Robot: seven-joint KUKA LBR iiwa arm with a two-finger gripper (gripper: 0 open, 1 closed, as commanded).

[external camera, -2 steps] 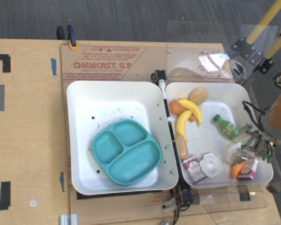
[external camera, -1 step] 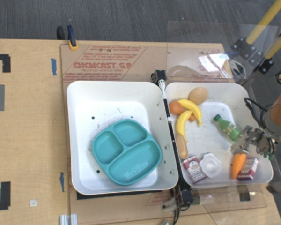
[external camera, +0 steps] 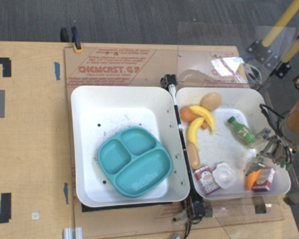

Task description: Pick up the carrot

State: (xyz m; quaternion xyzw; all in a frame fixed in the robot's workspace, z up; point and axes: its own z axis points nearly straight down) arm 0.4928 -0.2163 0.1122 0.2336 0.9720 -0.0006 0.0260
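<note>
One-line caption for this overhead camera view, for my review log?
End effector hovers over the right bin just above the carrot; teal tray sits in the left bin.

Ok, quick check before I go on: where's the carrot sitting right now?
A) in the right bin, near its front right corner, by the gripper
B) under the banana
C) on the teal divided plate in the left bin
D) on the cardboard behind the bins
A: the carrot lies in the right bin near its front right corner, just below the gripper and beside a small carton.
</note>
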